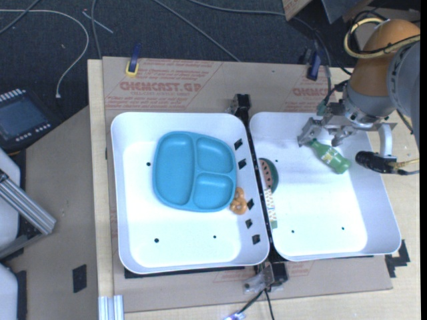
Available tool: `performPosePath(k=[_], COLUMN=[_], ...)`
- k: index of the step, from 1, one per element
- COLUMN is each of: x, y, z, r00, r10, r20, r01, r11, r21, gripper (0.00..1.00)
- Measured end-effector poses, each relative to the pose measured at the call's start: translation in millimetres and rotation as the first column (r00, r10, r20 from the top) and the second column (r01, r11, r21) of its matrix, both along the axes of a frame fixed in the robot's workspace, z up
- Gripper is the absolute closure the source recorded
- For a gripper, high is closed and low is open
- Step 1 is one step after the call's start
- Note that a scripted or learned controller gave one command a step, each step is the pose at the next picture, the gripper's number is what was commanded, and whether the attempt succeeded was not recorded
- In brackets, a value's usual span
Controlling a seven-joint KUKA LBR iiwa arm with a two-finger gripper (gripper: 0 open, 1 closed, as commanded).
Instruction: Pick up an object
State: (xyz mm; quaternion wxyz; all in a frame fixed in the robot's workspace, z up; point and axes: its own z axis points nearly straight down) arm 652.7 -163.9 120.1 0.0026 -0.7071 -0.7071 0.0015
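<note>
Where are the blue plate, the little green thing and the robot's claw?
blue plate (pixel 193 172), camera view, its middle divider.
green object (pixel 333 159), camera view, its body.
gripper (pixel 325 133), camera view, between its fingertips.

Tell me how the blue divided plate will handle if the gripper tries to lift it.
The blue plate looks like rigid moulded plastic, so probably stiff and light. Its wide, shallow shape lying flat in the left bin likely leaves just the rim to pinch. The smooth surface may slip, and it could tilt if gripped at one edge.
</note>
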Motion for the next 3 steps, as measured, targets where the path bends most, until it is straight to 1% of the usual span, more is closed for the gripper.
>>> performPosePath(k=[1, 2, 3], x=[2, 6, 7], y=[0, 3, 3], z=[15, 60, 127], r00=[1.0, 1.0, 1.0], r10=[0.001, 0.001, 0.001], r20=[0.007, 0.013, 0.015], r01=[-0.001, -0.001, -0.001], r11=[1.0, 1.0, 1.0], r21=[-0.001, -0.003, -0.004], gripper=[1.0, 1.0, 1.0])
